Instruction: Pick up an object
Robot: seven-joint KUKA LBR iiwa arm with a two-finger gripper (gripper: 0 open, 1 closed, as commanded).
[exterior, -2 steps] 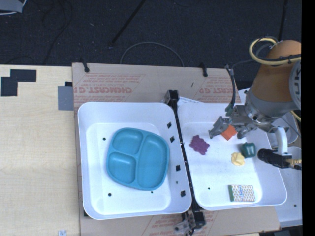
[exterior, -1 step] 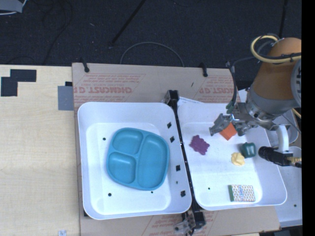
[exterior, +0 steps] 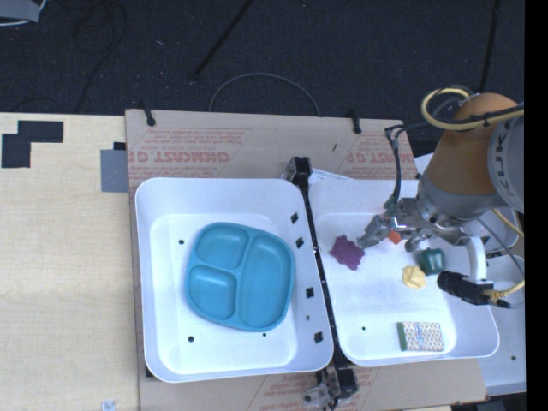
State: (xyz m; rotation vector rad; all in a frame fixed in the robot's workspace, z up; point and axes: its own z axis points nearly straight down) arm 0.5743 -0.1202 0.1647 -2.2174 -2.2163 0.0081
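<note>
My gripper (exterior: 387,233) hangs low over the right bin (exterior: 368,349), near its upper middle, under the grey arm with the orange band. A purple lumpy object (exterior: 347,252) lies just left of it, close but apart. A small orange piece (exterior: 395,238) shows right at the gripper. A teal object (exterior: 431,259) and a yellow object (exterior: 413,276) lie just right of and below it. A flat patterned box (exterior: 421,336) rests near the bin's front edge.
The left bin (exterior: 163,229) holds a blue divided plate (exterior: 240,275). A black divider clip runs between the two bins (exterior: 312,272). Cables and a black connector (exterior: 462,287) hang at the arm's right side.
</note>
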